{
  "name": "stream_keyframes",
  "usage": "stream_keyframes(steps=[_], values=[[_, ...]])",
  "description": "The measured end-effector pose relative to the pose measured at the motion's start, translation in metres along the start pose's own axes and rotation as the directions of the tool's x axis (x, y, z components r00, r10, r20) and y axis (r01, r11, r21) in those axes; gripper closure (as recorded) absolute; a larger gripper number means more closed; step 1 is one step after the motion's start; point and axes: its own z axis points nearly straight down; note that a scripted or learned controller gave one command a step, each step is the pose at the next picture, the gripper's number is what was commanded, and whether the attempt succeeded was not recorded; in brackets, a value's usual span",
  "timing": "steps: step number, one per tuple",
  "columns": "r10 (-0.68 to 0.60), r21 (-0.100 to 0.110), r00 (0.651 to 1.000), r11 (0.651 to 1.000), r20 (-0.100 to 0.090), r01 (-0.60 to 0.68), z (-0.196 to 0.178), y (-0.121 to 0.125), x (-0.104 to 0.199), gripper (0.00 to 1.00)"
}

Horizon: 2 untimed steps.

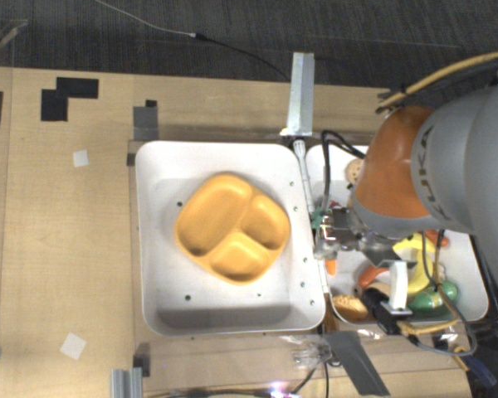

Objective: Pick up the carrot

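Wooden surface (58, 247) carries 2 white bins: the left bin (158, 305) holds a yellow sectioned plate (232, 226), the right bin (475, 301) toy food. The arm (432, 164) hangs low over the right bin, hiding much of it. The carrot (331, 265), seemingly the small orange piece by the divider, lies beside the jaws (349, 237); whether they are apart or together cannot be told. Crowding items and the bin wall could spoil a grasp.
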Motion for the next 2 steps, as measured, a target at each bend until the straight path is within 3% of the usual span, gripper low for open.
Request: stream_keyframes(steps=[1, 2], values=[[-0.360, -0.002, 0.933, 0.933, 0.001, 0.360, 0.000, 0.004, 0.018, 1.00], [-0.661, -0.010, 0.750, 0.750, 0.007, 0.661, -0.095, 0.001, 0.034, 1.00]])
